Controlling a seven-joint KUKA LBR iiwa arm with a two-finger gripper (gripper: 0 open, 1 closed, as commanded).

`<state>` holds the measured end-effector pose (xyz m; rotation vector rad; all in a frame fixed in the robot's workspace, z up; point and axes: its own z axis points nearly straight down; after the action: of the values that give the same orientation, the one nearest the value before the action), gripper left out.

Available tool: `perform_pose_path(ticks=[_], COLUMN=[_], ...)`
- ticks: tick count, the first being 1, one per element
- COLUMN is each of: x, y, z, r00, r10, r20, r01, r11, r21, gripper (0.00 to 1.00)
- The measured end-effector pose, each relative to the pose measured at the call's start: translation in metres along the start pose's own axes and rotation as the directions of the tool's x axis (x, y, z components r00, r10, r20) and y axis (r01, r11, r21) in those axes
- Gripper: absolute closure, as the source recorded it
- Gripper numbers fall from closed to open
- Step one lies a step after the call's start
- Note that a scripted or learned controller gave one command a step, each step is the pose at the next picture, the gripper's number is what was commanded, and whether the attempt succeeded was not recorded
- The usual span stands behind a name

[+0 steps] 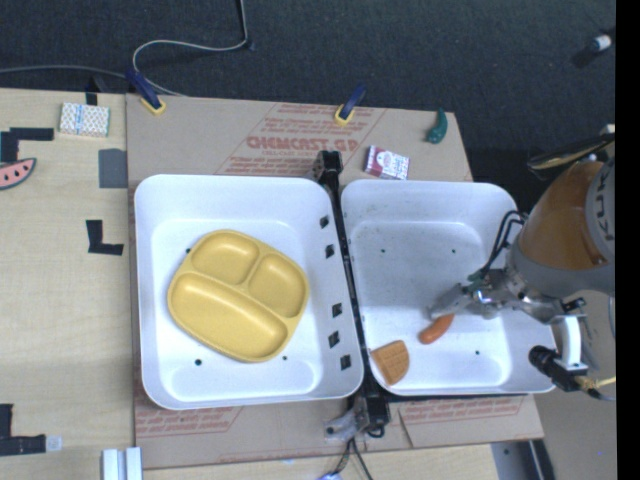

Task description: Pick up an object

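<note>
My gripper (443, 306) reaches from the right into the right bin (420, 206) and hangs low near its middle. A small orange carrot-like piece (435, 331) lies on the bin floor just below and slightly left of the gripper's tip, close to it; contact is not clear. A tan, bread-like wedge (391, 361) rests at the bin's front left corner, apart from the gripper. The arm's orange band (562, 223) sits over the bin's right rim.
The left bin (160, 203) holds a yellow divided plate (238, 294). A black clip strip (336, 268) runs between the bins. A small red packet (385, 162) and yellow clamps (350, 106) lie on the cardboard behind them.
</note>
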<state>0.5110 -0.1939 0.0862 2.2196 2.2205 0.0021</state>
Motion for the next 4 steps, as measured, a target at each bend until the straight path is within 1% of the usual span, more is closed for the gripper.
perform_pose_path(ticks=[1, 2, 3, 4], x=[-0.001, 0.056, 0.144, 0.152], y=[0.001, -0.026, -0.026, -0.026], z=[-0.01, -0.131, -0.162, -0.179], r00=[1.0, 1.0, 1.0, 1.0], r10=[0.001, -0.001, -0.002, -0.002], r20=[0.003, -0.001, -0.001, -0.001], r01=[-0.001, 0.001, 0.002, 0.002], r11=[1.0, 1.0, 1.0, 1.0], r21=[-0.003, 0.002, 0.003, 0.002], gripper=[1.0, 1.0, 1.0, 1.0])
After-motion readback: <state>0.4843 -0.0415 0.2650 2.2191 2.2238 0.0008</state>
